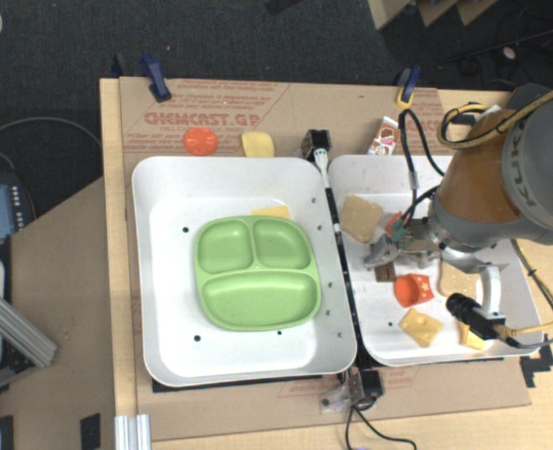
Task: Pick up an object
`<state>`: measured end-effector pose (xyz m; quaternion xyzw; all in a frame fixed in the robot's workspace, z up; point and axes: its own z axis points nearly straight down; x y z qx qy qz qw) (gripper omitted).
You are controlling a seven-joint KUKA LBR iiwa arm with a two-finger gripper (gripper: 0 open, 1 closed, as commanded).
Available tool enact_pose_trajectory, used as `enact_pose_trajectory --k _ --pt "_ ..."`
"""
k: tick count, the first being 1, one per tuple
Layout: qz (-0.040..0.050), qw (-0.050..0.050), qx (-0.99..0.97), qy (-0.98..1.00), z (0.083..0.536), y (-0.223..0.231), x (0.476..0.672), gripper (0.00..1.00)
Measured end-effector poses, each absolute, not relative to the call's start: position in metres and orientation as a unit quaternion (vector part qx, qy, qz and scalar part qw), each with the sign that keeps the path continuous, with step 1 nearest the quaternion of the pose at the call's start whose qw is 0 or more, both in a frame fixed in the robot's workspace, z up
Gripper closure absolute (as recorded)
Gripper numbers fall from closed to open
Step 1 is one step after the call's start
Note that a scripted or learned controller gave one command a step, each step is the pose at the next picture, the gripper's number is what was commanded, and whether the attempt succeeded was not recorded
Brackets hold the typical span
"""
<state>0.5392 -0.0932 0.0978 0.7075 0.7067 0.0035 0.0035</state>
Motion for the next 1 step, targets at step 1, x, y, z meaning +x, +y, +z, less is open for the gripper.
enact_pose_trajectory --k 1 --pt "-0.0021 -0.004 0.709 0.705 0.0835 -0.1247 0.4751 0.0"
